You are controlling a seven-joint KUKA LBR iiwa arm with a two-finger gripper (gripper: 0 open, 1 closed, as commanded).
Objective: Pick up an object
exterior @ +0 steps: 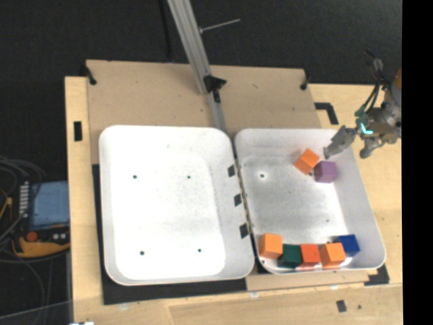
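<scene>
While the purple cube lies in the far right part of the right bin, an orange cube sits just to its left and a little farther back. The two are touching or nearly so at one corner. Both rest on the bin floor and neither is between the fingers.

The gripper hangs over the bin's far right rim with its two fingers spread and nothing between them. One finger slants down and left, and its tip shows just beside the purple cube's far edge. Whether it touches the cube cannot be told. The other finger is out over the rim, well clear of both cubes.

Along the near wall of the same bin is a row of five cubes packed close together: orange, green, orange, orange and blue, from left to right. The blue cube sits slightly farther back than its neighbours.

The left bin stands side by side with the right one, and small black clips sit along the seam between them. Both bins rest on a pale wooden desk. A metal strut slants in from the far side toward the seam.
</scene>
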